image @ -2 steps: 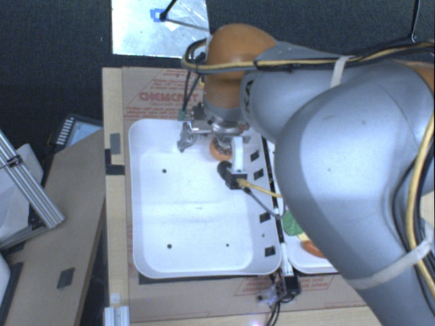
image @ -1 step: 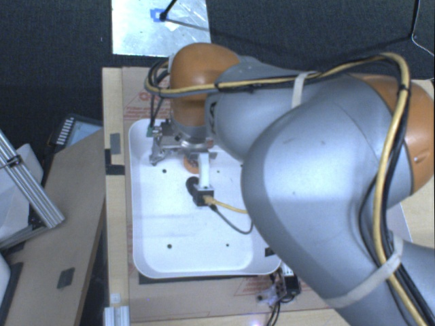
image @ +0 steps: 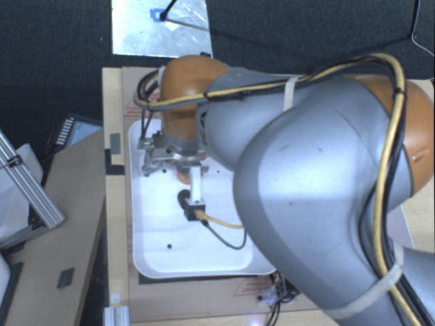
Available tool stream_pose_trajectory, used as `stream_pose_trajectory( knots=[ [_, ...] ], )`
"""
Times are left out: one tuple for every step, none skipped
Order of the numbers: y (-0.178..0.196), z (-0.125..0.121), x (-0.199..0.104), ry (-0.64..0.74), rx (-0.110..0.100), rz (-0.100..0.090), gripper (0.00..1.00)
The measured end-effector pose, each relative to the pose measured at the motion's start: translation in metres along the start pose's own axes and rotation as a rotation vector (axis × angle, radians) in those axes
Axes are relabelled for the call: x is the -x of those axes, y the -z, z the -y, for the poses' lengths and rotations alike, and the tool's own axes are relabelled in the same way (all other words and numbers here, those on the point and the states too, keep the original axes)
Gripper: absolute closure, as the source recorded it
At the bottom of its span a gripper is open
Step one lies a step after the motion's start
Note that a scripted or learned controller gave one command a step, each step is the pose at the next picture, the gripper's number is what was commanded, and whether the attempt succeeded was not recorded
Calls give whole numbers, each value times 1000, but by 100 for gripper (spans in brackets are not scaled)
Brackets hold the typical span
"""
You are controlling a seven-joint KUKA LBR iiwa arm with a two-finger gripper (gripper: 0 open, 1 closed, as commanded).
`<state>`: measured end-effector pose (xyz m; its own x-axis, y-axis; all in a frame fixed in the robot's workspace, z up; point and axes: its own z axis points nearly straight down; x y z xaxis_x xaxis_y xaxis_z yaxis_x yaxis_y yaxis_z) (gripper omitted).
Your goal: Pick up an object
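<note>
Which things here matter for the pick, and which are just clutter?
In the job:
- gripper, over the left bin
- white bin
- orange-brown thing under the gripper, mostly hidden, can't identify

Lying about:
- shiny sheet beyond the bench
- metal rail at left
- dark ribbed device at left

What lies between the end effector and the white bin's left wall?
Nothing: in the camera view, bare bin floor separates the end effector from that left wall.

1 shiny sheet point(image: 136, 26) (crinkled) lies beyond the white bin point(image: 163, 250).
</note>
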<state>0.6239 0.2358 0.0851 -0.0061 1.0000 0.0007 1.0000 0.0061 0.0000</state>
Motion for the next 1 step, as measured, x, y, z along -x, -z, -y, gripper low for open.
stream_pose_trajectory(
  knots=[
    [0, 16, 2, -5, 2, 1, 0]
  ],
)
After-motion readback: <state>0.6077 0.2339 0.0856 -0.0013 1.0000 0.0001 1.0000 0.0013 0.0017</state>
